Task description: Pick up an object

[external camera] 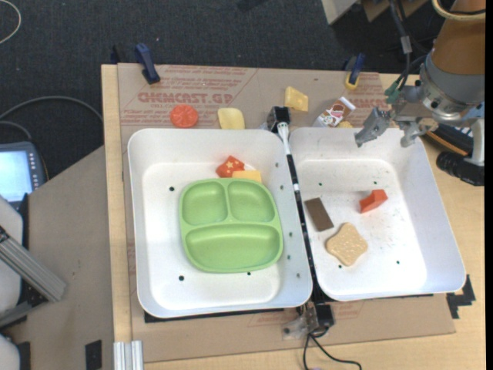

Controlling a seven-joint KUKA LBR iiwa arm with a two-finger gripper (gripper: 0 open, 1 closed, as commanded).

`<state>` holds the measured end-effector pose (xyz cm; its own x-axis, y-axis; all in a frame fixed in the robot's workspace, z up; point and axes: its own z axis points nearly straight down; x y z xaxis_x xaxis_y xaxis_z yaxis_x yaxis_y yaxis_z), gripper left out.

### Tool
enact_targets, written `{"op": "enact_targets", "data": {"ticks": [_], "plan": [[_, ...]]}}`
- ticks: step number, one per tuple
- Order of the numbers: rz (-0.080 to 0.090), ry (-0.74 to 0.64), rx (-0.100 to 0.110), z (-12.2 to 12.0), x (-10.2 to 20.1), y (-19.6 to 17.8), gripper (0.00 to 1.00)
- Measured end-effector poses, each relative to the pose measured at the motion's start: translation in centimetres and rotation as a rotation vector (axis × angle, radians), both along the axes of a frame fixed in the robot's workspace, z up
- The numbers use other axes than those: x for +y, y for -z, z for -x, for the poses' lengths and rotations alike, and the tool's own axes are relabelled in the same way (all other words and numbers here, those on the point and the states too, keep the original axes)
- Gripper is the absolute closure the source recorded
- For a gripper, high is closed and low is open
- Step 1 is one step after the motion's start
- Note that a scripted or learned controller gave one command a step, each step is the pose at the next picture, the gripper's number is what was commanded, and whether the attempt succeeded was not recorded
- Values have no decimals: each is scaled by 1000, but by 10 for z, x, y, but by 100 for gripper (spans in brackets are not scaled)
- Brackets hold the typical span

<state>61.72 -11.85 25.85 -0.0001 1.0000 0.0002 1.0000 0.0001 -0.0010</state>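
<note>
well apart: hand [391,128] over right bin's far rim, orange block [373,201] nearer.

arm [461,45]: grey body, orange band above wrist | gripper [391,129]: two grey metal fingers | dark cable running along the upper arm

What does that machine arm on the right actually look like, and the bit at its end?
The arm is a thick rounded tube, grey with an orange band above the wrist. Its end carries the tool, a small grey metal piece with two thin prongs. A dark cable runs beside the arm near the top.
</note>
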Motion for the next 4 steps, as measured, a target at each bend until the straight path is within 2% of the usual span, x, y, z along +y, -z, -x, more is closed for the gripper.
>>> {"op": "enact_targets", "data": {"ticks": [1,2,3,4], "plan": [[-1,6,12,37,-45,112,0],[-3,1,8,37,-50,178,0],[1,1,-5,33,-50,162,100],[1,-7,-8,-10,19,173,100]]}}
